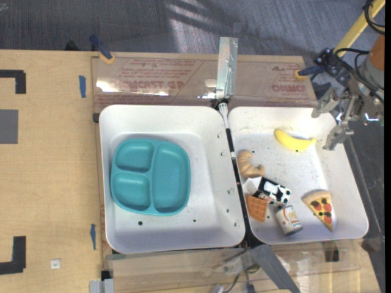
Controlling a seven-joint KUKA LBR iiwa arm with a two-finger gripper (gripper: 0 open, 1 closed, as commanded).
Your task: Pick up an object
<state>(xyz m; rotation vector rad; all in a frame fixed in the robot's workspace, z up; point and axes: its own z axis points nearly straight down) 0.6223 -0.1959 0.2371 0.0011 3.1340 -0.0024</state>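
A tan tabletop [43, 182] carries two white bins over blue-grey carpet [153, 11]. The left bin [122, 118] holds a teal divided plate [151, 176]. In the right bin [348, 188] lie a banana [294, 140], a pizza slice [321, 207] and a can [288, 220]. The hand [338, 118], its two prongs spread and grasping nothing, hovers at the right bin's upper right corner.

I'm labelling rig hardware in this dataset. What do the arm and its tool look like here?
At the view's right edge, the tool is a pale grey metal assembly with thin fingers. Black cables and a yellow hose loop above it, beside blue fittings.
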